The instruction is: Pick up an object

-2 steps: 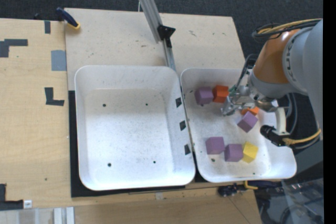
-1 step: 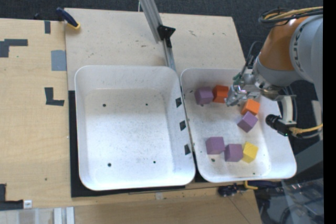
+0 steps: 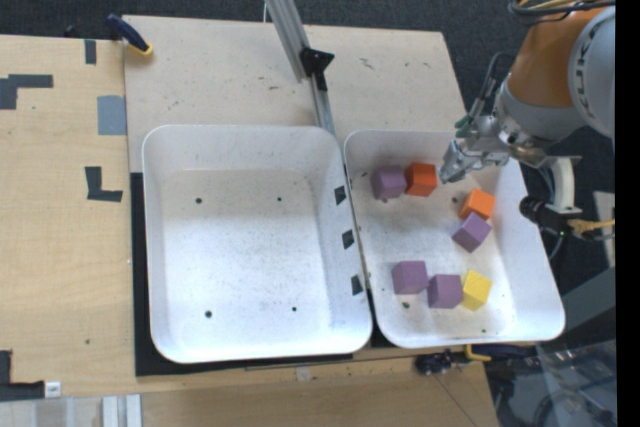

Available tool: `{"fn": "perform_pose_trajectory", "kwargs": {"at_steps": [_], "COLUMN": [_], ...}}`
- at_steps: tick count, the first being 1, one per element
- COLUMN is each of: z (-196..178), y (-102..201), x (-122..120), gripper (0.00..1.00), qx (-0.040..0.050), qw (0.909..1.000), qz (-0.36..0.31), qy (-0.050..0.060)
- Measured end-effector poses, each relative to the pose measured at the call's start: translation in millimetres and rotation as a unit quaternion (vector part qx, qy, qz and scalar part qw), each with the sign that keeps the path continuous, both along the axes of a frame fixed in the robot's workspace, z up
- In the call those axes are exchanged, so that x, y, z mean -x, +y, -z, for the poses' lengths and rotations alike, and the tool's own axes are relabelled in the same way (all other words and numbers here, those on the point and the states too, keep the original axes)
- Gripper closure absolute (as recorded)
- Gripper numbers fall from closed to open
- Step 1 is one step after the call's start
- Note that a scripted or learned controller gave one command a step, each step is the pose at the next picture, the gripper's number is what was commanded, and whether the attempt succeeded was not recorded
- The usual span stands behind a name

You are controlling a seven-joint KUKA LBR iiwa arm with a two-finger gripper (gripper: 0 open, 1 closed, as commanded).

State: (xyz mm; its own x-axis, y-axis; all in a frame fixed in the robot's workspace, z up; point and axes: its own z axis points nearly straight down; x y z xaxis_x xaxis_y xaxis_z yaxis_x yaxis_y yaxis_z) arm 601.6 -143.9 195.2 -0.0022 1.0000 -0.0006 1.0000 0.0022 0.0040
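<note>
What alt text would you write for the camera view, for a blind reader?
The gripper hangs in the right bin, beside an orange cube that touches a purple cube. Five more small blocks lie nearer the front of that bin.

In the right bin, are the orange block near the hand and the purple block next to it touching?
Touching. The camera view shows the orange block pressed side to side against the purple block, with no white bin floor visible between them.

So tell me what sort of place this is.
Probably a robotics lab bench set up for grasping trials. Two shallow white plastic bins sit side by side on a plywood board, small coloured foam cubes lie in the right bin, and a grey arm's gripper hangs over them.
</note>
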Motion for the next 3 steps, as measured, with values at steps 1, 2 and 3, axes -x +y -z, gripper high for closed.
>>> {"fn": "perform_pose_trajectory", "kwargs": {"at_steps": [1,2,3], "z": [-42.7,-93.8,-94.3], "y": [1.1,1.4,54.0], "x": [1.0,-0.1,-10.4], "gripper": [1.0,1.0,1.0], "qx": [0.0,0.0003,-0.0008], "qw": [1.0,1.0,1.0], "qz": [0.0,0.0,-0.002], "qy": [0.0,-0.001,0.002]}}
